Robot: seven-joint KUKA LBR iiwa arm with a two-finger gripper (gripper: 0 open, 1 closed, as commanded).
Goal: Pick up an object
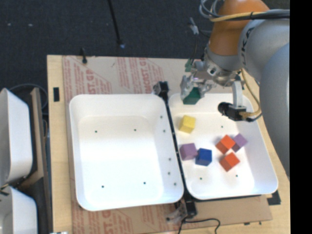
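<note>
While the arm hangs above the right bin, its jaws clamp a green block.

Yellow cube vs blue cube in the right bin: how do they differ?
Colour: the yellow cube is pale yellow, the blue cube deep blue. Place: the yellow cube lies farther up the right bin, nearer the gripper; the blue cube lies lower. Neighbours: the yellow cube stands alone, the blue cube touches a purple cube. Both are small blocks of similar size.
</note>
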